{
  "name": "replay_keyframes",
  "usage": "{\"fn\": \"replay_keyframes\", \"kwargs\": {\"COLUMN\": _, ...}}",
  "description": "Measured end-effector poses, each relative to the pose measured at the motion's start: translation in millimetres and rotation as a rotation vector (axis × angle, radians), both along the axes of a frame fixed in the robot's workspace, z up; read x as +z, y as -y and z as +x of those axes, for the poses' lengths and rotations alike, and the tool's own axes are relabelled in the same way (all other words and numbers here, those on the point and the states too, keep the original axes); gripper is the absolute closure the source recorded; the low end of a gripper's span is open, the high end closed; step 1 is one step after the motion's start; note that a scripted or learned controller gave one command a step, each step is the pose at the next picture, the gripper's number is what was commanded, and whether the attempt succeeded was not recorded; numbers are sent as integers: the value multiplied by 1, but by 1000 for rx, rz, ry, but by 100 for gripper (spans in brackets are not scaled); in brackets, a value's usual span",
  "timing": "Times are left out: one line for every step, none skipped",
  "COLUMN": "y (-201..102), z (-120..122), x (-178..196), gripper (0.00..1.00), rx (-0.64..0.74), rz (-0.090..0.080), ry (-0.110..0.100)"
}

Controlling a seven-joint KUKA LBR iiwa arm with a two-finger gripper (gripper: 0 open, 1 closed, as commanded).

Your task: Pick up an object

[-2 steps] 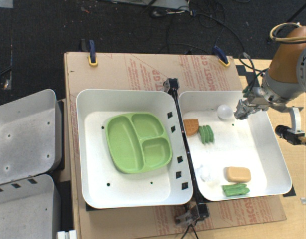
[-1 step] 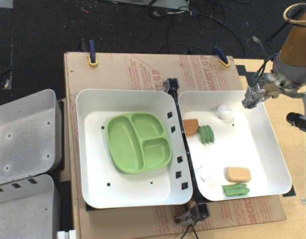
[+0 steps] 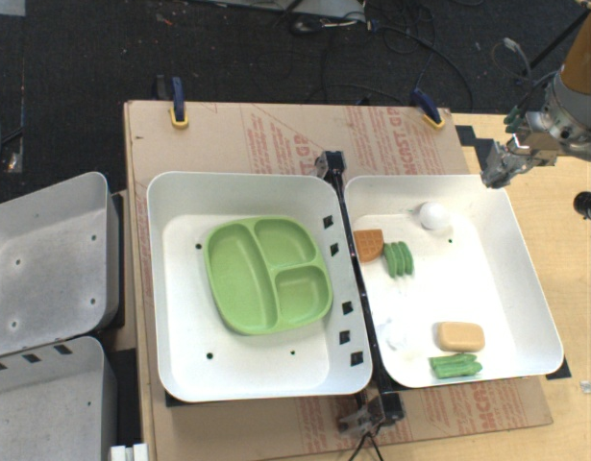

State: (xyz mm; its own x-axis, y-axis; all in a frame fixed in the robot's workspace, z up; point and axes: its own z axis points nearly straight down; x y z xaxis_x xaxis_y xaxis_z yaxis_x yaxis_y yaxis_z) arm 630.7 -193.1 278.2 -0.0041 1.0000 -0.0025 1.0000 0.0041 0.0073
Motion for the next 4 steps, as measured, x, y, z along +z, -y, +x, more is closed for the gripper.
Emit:
{"fn": "replay_keyframes", "kwargs": {"y": -46, "z": -14, "x": -6, "gripper": 100, "rx": 2, "rz": 3, "ry": -9}}
{"fn": "replay_keyframes", "kwargs": {"y": -97, "z": -7, "x": -14, "gripper": 100, "rx": 3, "rz": 3, "ry": -7}}
{"fn": "replay_keyframes", "kwargs": {"y": -149, "z": -12, "x": -31, "gripper": 100, "rx": 4, "rz": 4, "ry": -9}}
{"fn": "replay_keyframes", "kwargs": {"y": -201, "z": -30, "x": -33, "gripper": 100, "rx": 3, "rz": 3, "ry": -10}}
